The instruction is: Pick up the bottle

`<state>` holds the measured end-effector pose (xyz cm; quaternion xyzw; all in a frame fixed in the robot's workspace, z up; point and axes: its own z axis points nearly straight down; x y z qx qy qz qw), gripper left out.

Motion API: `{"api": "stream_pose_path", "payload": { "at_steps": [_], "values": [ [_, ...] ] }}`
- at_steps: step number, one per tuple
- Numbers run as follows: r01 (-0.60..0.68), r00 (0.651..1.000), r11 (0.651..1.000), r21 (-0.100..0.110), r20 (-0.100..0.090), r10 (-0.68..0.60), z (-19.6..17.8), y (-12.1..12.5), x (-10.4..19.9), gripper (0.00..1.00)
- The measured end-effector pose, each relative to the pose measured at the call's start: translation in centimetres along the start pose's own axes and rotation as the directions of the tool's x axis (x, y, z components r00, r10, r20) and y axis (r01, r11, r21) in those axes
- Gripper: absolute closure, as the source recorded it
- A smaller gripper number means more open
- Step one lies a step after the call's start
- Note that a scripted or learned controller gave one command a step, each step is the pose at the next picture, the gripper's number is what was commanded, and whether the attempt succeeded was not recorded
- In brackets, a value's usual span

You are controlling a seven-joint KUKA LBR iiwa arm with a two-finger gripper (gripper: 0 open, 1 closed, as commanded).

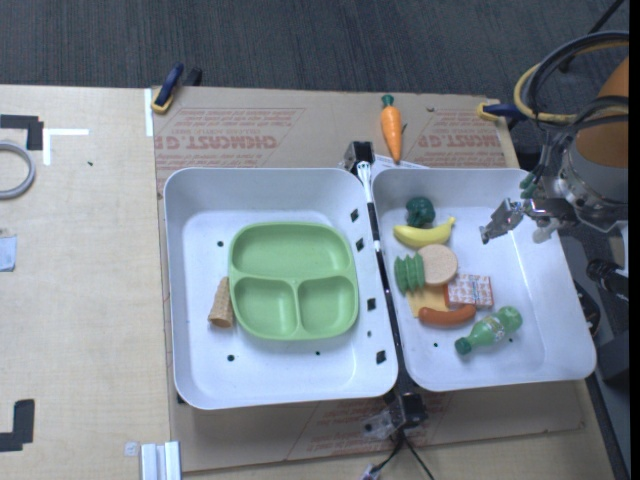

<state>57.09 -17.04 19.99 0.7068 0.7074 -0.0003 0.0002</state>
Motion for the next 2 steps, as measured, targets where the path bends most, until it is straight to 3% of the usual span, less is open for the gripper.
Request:
{"api": "stream_pose_path", "payload": {
  "at_steps": [1, 2],
  "values": [
    [0.001, 1.000, 1.000, -0.001, 0.001, -0.001, -1.0, 0.0, 0.0, 1.00],
    [-0.222, 0.975, 0.975, 0.002, 0.000, 0.222, -7.1, -7.8, 2.6, 1.00]
  ]
}}
